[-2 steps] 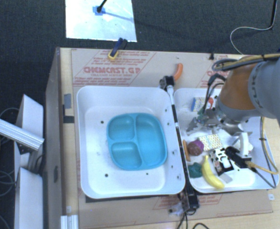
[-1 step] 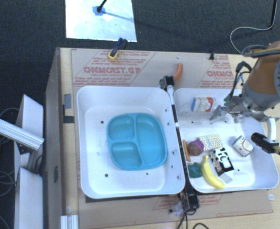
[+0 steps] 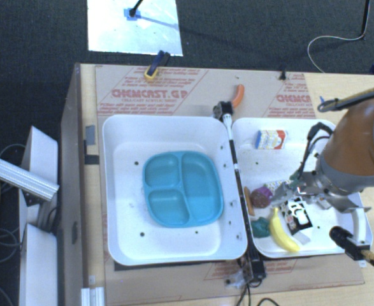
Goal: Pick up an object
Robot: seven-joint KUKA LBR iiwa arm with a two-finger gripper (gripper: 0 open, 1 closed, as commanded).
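A blue divided plate [image 3: 182, 189] sits in the left bin [image 3: 123, 171]. In the right bin [image 3: 314, 139], a purple object [image 3: 260, 196], green piece [image 3: 260, 227] and yellow banana [image 3: 282, 232] lie beside the lowered gripper [image 3: 296, 210]; whether it grips anything cannot be told.

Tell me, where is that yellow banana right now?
The banana lies in the right-hand white bin, near its front edge, with a small teal object on its left and the robot's claw just above it.
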